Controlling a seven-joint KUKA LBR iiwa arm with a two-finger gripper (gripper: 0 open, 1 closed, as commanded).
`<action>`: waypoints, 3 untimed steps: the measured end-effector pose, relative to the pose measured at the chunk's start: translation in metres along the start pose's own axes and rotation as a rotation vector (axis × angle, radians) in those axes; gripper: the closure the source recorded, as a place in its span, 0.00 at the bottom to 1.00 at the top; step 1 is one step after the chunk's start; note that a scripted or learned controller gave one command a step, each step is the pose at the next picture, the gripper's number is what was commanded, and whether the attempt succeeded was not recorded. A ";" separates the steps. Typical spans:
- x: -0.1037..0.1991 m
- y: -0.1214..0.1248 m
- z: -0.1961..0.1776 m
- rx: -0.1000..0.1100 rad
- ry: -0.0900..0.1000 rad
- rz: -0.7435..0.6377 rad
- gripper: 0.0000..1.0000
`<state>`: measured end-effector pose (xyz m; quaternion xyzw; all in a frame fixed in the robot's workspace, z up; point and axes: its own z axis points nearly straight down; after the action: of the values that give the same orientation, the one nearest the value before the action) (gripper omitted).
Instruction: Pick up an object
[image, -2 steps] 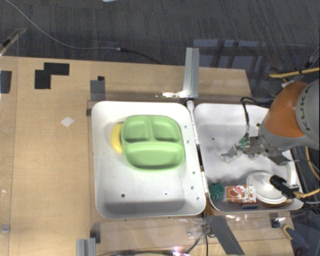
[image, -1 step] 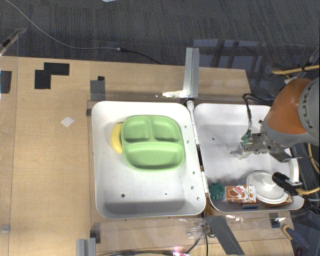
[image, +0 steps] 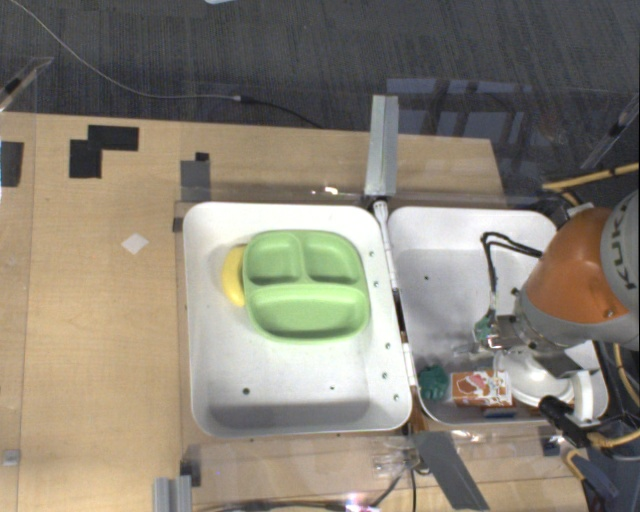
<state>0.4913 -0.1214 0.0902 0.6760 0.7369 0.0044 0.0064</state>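
The arm (image: 585, 275) is in over the right bin (image: 450, 250) now, orange band bulking at the bin's right side, and the wrist is angled down toward the bin's near edge. The gripper (image: 497, 340) sits low there, just above a small orange-and-white carton (image: 482, 388) that lies flat along the near wall. Whether the gripper is released or clenched cannot be told from here; the wrist housing and cabling crowd that spot. Nothing shows clearly between its tips, so nothing counts as held.

Just left of the carton, in the near left corner of the same bin, is a small dark green object (image: 433, 381), close beside the carton but seemingly apart from it. A white rounded piece (image: 545, 385) lies to the carton's right, partly under the arm.

Over in the left bin (image: 290, 400), a green divided plate (image: 303, 282) rests toward the far side, with a yellow object (image: 233, 275) peeking out at its left edge.

This reads as the approach step, descent onto the carton most likely. The next move calls for a clean drop and a firm close, and the near wall leaves little room.
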 end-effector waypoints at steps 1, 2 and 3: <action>0.004 0.002 0.001 -0.003 0.003 -0.006 0.00; 0.024 0.002 0.001 -0.001 -0.002 -0.064 0.00; -0.002 0.039 0.002 0.003 0.001 -0.257 0.00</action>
<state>0.5305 -0.1199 0.0890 0.5762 0.8173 0.0030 0.0055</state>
